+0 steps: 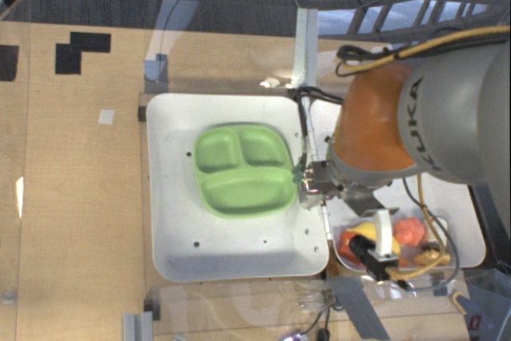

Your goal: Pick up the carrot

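Arm (pixel 455 108) is nearest the lens: a fat grey link with the orange band (pixel 371 128) under it. It comes in from view right and bends down over the seam between the two bins, covering much of the right one.

Containers, both on the wooden table (pixel 72 204):
- Left bin (pixel 172 251): white and shallow. It holds one green plate (pixel 243 170) with three compartments, two small on the far side and one long on the near side. The plate sits right of the bin's centre, with its right rim close to the bin wall.
- Right bin (pixel 471 239): visible at its far-left corner and its near-right part. A small cluster lies in the near part: a salmon-orange lump, a yellow item (pixel 361 233) to its view left, and a reddish curved edge (pixel 343 250) beside that, which I can't identify.

Pincer (pixel 313 180): the metal end sits low at the seam, just beside the plate's right rim. Apart or together: can't tell from this angle.

Carrot (pixel 411 231): the best match is the salmon-orange lump, though its outline is blurred. It lies in the right bin, view right of the pincer and nearer the camera. It is clearly apart from the pincer, with wrist hardware between them.
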Tool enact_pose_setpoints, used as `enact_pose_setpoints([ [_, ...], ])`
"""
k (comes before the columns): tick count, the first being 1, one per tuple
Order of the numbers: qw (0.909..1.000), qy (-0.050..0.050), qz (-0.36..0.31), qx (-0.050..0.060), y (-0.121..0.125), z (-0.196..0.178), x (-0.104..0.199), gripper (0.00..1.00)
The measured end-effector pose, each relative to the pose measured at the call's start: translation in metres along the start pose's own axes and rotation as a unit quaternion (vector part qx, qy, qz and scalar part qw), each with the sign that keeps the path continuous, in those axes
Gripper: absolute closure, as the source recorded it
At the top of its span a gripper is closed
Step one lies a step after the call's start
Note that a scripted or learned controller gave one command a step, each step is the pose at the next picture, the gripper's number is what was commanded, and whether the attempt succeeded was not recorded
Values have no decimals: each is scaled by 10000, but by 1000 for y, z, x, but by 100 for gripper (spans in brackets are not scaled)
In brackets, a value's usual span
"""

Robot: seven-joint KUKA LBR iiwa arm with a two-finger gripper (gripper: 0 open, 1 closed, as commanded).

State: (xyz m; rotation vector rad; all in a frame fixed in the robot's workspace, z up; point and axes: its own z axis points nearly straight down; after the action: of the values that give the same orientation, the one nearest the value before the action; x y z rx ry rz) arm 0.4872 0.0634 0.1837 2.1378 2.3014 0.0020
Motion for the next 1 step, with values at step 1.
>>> enact_pose_setpoints([
  [1,9996,-7,-298,-22,-2,-1,-117,100],
])
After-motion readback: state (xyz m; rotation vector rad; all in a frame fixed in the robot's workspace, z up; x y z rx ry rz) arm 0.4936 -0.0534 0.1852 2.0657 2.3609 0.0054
